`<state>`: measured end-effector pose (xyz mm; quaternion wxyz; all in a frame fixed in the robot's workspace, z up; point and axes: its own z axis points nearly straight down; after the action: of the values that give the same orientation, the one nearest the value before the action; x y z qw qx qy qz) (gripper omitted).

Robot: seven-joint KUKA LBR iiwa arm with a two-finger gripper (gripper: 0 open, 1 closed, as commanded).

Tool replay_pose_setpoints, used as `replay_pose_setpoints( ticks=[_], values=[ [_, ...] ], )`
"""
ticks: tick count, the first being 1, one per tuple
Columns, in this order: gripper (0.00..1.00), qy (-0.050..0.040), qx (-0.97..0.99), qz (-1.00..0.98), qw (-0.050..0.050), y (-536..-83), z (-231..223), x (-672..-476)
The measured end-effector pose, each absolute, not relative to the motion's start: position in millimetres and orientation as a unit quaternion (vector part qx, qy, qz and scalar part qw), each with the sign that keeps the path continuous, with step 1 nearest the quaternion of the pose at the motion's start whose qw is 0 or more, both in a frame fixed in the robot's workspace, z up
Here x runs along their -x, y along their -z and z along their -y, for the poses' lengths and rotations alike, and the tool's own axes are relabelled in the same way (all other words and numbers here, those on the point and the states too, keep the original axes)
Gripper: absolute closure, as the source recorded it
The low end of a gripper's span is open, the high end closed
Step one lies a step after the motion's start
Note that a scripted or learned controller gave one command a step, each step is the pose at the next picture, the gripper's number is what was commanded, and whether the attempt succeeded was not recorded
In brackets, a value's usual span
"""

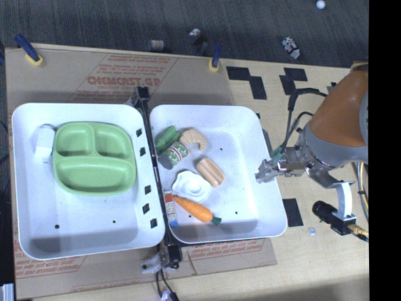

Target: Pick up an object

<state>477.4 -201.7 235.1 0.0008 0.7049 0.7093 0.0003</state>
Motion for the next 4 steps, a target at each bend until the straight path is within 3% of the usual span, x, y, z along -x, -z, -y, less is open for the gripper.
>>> replay_pose_setpoints(
  ticks=[1, 2, 3, 4],
  values=[
    [1.00, -0.0007, -0.705, -0.709, 0.001, -245.5, 191.0, -477.7],
    [1.00, 0.0011, -0.705, -0.709, -0.001, -217.2, 211.2, -476.3],
    [1.00, -0.0003, -0.705, -0.709, 0.001, -241.0, 211.6, -477.3],
    [1.00, 0.0005, -0.705, -0.710, -0.001, -229.0, 180.9, -477.0]
  ],
)
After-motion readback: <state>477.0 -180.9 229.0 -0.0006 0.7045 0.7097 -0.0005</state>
